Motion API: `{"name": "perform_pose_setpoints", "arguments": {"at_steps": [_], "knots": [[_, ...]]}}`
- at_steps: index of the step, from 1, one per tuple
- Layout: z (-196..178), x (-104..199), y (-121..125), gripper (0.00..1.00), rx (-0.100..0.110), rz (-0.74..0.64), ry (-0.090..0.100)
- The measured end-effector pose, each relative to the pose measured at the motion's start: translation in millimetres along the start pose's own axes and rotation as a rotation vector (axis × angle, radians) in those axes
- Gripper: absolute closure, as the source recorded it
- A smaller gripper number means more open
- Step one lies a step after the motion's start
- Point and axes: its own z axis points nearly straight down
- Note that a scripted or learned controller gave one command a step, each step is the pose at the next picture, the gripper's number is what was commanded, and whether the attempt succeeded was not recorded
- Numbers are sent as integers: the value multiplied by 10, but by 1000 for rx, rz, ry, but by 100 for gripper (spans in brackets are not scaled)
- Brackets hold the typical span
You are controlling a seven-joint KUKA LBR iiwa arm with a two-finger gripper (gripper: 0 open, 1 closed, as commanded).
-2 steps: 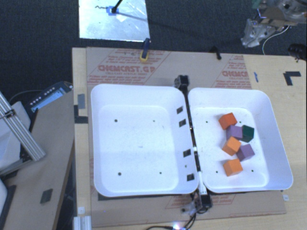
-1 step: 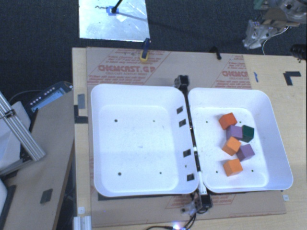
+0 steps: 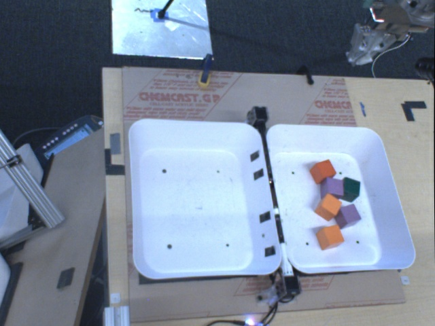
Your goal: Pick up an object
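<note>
Several small blocks lie in the right bin. An orange block is farthest back, with a purple block and a dark green block just in front of it. Nearer the front are a second orange block, a second purple block and a third orange block. My gripper hangs high at the top right, beyond the back edge of the bench and far from the blocks, with nothing seen in it.
The left bin stands beside the right one, joined along a middle divider with black clips. A shiny metal sheet lies on the dark floor behind the bench. A grey rail stands at the left.
</note>
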Motion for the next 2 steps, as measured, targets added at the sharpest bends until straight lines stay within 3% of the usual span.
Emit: {"name": "perform_pose_setpoints", "arguments": {"at_steps": [2], "knots": [[-222,6,13,100,-5,-11,-2]]}}
